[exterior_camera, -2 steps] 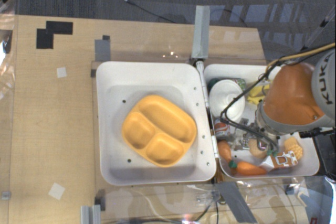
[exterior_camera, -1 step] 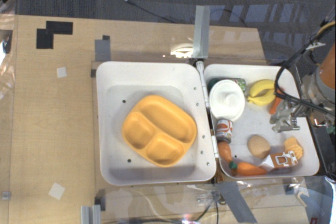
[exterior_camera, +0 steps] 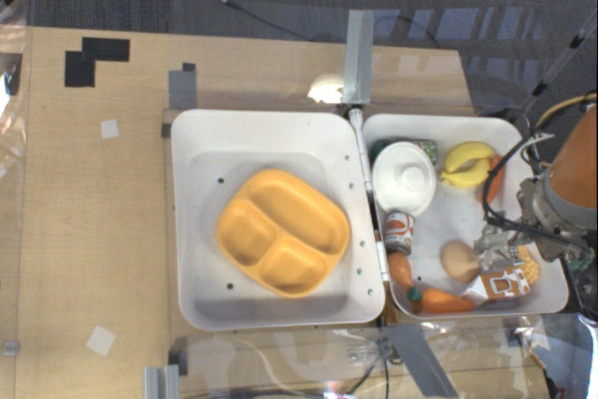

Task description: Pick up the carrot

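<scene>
The carrot [exterior_camera: 447, 301], orange with a green top at its left end, lies along the front wall of the right bin [exterior_camera: 439, 224]. My gripper [exterior_camera: 495, 245] hangs over the right side of that bin, up and to the right of the carrot and apart from it. It sits beside a tan rounded item [exterior_camera: 459, 262]. Nothing shows in its grasp.
A yellow divided plate [exterior_camera: 283, 231] lies in the left bin [exterior_camera: 201, 154]. The right bin also holds a white bowl [exterior_camera: 405, 178], a banana [exterior_camera: 467, 163], a small can [exterior_camera: 399, 231], an orange sausage-like piece [exterior_camera: 400, 270] and a small carton [exterior_camera: 509, 282].
</scene>
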Motion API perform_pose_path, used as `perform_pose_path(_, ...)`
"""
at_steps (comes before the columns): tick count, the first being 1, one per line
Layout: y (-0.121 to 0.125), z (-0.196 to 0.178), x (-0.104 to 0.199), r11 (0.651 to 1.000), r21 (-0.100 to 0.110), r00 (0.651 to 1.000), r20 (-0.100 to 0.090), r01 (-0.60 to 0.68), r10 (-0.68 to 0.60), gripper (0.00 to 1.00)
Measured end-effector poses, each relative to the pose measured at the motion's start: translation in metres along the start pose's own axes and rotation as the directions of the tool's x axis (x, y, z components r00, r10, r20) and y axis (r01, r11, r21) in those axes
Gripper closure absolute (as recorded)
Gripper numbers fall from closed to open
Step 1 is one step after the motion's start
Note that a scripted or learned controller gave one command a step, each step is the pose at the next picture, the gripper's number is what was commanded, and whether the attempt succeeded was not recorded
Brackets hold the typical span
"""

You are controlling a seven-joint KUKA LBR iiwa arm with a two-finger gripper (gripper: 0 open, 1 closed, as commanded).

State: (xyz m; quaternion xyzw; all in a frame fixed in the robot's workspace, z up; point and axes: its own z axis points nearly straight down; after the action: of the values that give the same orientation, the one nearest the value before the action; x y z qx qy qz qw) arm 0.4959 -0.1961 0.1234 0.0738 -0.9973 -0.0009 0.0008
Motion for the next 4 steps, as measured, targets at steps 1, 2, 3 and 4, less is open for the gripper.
perform_pose_path(1, -0.004, -0.132, -0.014, 0.986, 0.008, 0.985, 0.022, -0.169, 0.169, 1.0)
perform_pose_path(2, 0.012, 0.009, -0.002, 0.977, 0.008, 0.976, 0.029, -0.215, 0.214, 1.0)
perform_pose_path(3, 0.033, -0.163, -0.022, 0.98, 0.006, 0.98, 0.024, -0.197, 0.196, 1.0)
perform_pose_path(4, -0.011, -0.252, 0.01, 0.992, 0.011, 0.992, 0.021, -0.124, 0.124, 1.0)
